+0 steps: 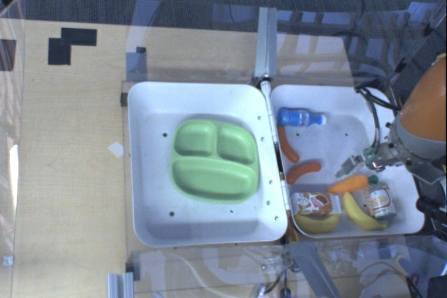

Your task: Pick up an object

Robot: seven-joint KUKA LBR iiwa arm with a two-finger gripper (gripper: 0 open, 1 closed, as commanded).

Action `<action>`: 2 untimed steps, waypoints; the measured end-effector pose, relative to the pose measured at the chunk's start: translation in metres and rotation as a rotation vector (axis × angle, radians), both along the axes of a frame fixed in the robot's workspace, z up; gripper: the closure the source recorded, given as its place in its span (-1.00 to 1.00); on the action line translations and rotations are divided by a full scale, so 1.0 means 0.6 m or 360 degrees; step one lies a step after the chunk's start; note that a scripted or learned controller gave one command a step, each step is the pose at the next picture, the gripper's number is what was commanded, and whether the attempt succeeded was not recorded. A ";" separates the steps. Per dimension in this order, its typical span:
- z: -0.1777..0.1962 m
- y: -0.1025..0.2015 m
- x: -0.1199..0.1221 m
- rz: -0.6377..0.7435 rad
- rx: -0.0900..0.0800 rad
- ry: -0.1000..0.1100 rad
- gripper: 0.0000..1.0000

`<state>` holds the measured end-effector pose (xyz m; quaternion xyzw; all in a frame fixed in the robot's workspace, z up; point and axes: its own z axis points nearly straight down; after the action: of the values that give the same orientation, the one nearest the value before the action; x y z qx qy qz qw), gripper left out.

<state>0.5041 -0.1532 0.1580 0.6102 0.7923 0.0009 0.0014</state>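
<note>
Nothing picked yet. The tool (357, 164) sits low in the right bin (349, 112), just above the carrot (349, 183); can't tell its grip state, too small and blurred. No object visibly held.

Candidates all lie in the right bin: blue bottle (299, 118) near the top, two sausages (285, 143) toward the left wall, carrot, two bananas (360, 211), a small jar (379, 200) and a snack pack (314, 204) along the bottom edge. Left bin (143, 150) carries a green divided tray (214, 159).

Judgement: approach stage, carrot the likely target. Grasp and lift both left.
</note>
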 end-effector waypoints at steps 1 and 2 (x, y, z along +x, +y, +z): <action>-0.113 -0.041 -0.019 0.0155 -0.0003 -0.0021 -1.00; -0.094 -0.040 -0.015 0.0157 -0.0004 -0.0028 1.00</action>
<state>0.4949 -0.1770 0.1017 0.5704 0.8213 0.0056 0.0091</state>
